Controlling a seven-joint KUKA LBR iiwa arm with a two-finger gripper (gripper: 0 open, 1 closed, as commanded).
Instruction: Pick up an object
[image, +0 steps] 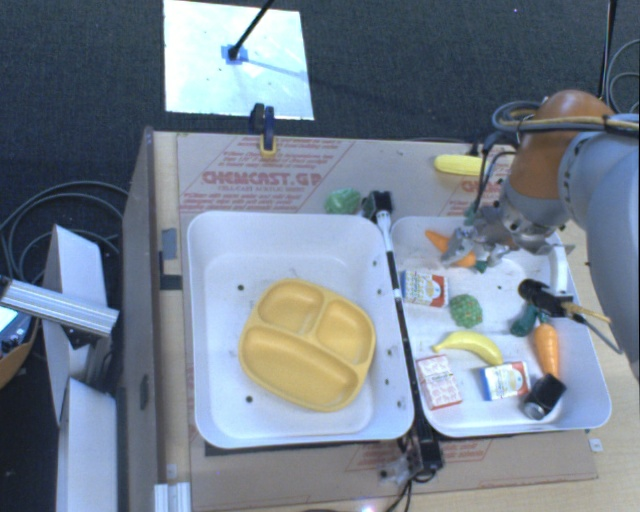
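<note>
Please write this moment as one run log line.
gripper over right bin far end | nearest: small orange carrot piece | yellow divided plastic tray in left bin

Just one camera here, fixed up above the bench (300, 170) and looking down at a slant. Far enough back to fit both white bins (215, 300), plus dark floor (80, 80) beyond the far edge.

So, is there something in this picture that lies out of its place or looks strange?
Yes. A yellow object lies on the bench outside the bins, behind the right bin, and a green object sits behind the left bin. The yellow compartment tray lies askew in the left bin.
</note>
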